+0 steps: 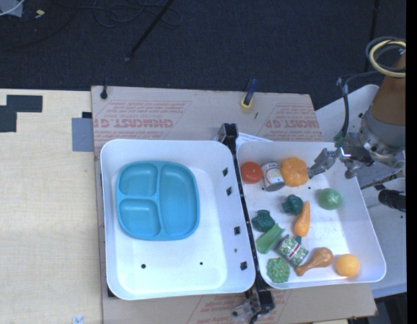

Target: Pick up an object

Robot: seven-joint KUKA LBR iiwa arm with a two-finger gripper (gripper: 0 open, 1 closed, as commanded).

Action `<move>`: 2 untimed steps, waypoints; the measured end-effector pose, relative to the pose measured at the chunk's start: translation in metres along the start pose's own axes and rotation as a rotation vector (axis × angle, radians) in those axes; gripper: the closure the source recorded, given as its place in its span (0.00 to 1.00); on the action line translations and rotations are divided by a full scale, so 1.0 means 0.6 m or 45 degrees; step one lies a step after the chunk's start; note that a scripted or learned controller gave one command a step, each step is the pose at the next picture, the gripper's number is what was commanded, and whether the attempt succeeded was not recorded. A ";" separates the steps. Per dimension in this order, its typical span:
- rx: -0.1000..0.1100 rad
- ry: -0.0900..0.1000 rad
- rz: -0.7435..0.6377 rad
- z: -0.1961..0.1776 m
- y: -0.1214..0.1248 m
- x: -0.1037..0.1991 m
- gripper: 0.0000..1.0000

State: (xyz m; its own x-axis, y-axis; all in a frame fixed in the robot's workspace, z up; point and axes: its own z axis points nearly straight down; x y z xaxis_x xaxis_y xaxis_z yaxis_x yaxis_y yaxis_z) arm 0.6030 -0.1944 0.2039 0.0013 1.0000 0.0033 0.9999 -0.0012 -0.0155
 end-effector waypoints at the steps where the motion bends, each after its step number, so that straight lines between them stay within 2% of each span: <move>1: -0.019 -0.004 -0.003 -0.015 0.005 0.000 0.00; 2: -0.012 -0.003 -0.004 0.059 0.012 -0.002 0.00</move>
State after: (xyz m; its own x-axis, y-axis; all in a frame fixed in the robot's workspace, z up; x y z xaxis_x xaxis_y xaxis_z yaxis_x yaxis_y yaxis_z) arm 0.6097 -0.1952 0.1682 -0.0016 1.0000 0.0013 1.0000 0.0016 -0.0063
